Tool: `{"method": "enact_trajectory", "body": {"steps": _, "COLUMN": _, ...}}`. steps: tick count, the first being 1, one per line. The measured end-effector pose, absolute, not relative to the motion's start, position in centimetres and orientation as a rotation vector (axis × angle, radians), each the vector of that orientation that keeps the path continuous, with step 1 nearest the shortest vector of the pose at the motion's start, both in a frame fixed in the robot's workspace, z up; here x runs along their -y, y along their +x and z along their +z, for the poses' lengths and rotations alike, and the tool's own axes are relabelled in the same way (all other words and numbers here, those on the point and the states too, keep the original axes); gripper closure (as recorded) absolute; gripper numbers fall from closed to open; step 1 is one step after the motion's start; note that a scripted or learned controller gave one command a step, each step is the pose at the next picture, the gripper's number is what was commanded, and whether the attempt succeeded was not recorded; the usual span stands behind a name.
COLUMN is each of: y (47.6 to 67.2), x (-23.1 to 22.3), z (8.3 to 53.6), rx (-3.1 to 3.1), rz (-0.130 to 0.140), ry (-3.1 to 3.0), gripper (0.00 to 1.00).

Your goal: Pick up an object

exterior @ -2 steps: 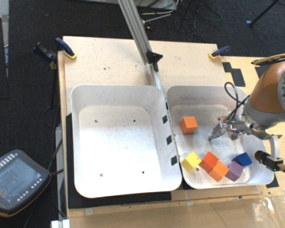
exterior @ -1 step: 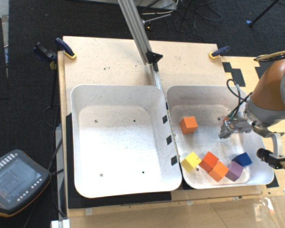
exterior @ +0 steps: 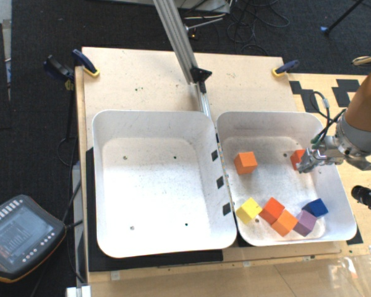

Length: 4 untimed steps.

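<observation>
My gripper (exterior: 307,163) hangs low over the right side of the right bin (exterior: 260,124), touching or just beside a red block (exterior: 297,158) that is partly hidden by it. An orange cube (exterior: 246,162) lies alone in the bin's middle. Along the near wall sit a yellow block (exterior: 248,210), a red-orange block (exterior: 272,210), an orange block (exterior: 285,222), a purple block (exterior: 305,222) and a blue block (exterior: 316,208).
The left bin (exterior: 111,129) stands beside the right one. A metal pole (exterior: 176,33) slants down to the divider between the bins. Clamps (exterior: 85,62) sit at the board's far corners. A teach pendant (exterior: 18,234) lies at the lower left.
</observation>
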State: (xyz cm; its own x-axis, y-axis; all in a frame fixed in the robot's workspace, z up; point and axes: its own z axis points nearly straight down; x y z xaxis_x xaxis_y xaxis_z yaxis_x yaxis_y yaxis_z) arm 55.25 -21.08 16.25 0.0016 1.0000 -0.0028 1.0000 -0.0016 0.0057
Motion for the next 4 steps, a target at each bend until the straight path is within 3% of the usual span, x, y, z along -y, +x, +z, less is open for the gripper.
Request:
{"method": "enact_trajectory", "body": {"steps": 1, "y": 55.5, "x": 21.4, "z": 22.7, "rx": -2.218, "rz": 0.005, "ry": 2.213, "gripper": 1.0}}
{"method": "enact_trajectory", "body": {"steps": 2, "y": 55.7, "x": 21.4, "z": 24.1, "rx": -2.222, "rz": 0.002, "ry": 2.216, "gripper": 1.0}}
{"method": "enact_trajectory", "body": {"steps": 4, "y": 54.1, "x": 11.3, "z": 23.7, "rx": -2.231, "rz": 0.001, "ry": 2.214, "gripper": 1.0}}
